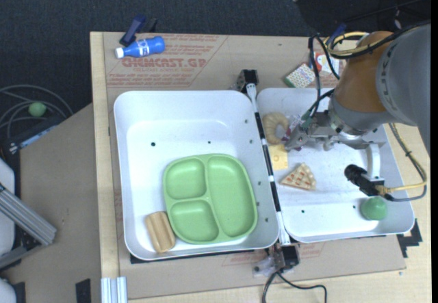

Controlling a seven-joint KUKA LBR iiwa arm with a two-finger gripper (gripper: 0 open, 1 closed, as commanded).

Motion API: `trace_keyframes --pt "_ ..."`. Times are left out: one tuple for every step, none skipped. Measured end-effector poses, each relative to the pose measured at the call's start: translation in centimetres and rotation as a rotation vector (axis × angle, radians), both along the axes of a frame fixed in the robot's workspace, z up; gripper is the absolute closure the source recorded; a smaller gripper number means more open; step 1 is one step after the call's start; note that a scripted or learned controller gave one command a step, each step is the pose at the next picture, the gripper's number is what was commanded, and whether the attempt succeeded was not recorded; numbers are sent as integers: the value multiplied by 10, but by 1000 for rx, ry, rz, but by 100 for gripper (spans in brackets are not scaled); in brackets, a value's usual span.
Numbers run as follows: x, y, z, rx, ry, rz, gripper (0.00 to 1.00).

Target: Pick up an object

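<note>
Nothing is lifted yet. The gripper [295,136] hangs low near the right bin's [328,223] far left corner, just beside a beige pastry [276,124]; I cannot tell its state. The waffle wedge [299,177] and green ball [374,208] lie untouched.

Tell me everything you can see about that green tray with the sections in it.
The green tray is a pale green, plastic-looking plate with rounded corners, split by raised ridges into three compartments. It lies flat in the left white bin, toward its front, turned slightly askew. A tan bread-like piece lies at its front-left corner, seemingly against the rim. Its compartments look bare.
</note>
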State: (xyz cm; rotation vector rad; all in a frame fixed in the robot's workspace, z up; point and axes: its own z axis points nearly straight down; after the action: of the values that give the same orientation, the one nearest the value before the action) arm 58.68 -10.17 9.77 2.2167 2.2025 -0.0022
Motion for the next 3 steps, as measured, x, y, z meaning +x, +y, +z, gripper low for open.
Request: trace_keyframes --pt "-100 -24 -14 12 14 4 0" --pt "-99 -23 -4 12 10 5 100" --pt "-99 -23 6 12 9 4 100"
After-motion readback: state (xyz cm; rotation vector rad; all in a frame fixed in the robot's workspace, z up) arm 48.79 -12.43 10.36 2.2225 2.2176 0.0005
